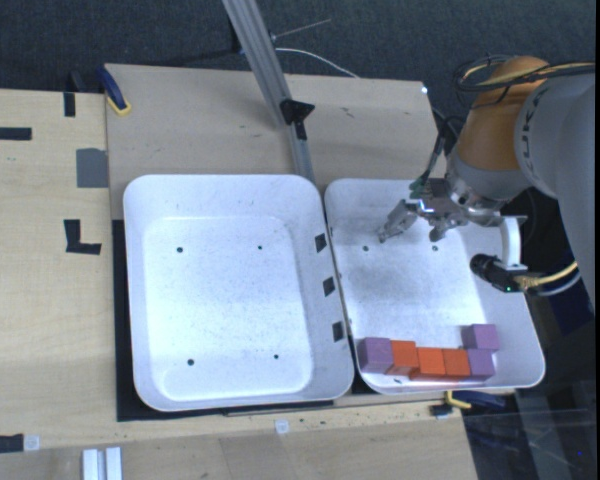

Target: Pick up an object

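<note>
On a pale wooden bench, two shallow white plastic bins sit side by side; the right bin has purple and orange blocks packed along its near wall. The two-finger gripper hovers with fingers spread apart and holding nothing, well apart from the blocks. Because they sit tight against each other and the wall, a finger could land on top of one or jam against the rim, and so close on nothing.

Open claw hovers over right bin, well apart from blocks

One fixed cam above bench, angled down, w/ both bins in frame, arm entering right.
</note>
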{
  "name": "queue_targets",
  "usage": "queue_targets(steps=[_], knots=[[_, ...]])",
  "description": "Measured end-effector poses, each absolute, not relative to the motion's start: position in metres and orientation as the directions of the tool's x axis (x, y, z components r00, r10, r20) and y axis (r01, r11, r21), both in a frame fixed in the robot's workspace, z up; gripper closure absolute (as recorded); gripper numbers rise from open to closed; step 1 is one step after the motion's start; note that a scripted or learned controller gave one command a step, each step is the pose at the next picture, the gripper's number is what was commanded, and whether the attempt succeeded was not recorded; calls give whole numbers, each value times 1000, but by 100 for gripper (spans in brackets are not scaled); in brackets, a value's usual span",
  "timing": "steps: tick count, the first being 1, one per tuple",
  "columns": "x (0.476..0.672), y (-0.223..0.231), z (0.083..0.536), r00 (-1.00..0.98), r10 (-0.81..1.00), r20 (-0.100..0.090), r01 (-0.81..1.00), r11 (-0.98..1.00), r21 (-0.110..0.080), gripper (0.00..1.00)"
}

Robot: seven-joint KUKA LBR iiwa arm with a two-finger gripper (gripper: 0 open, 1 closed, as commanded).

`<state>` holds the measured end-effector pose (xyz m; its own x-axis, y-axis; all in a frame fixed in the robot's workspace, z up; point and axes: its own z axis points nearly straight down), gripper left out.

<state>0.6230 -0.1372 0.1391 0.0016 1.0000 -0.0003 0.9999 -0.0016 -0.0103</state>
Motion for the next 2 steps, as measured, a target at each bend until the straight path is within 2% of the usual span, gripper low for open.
queue_targets(steps=[1,2], knots=[[596,-160,128,2,1000,-1,1000,-2,-5,0],[620,-143,175,-3,1000,0,1000,3,4,0]])
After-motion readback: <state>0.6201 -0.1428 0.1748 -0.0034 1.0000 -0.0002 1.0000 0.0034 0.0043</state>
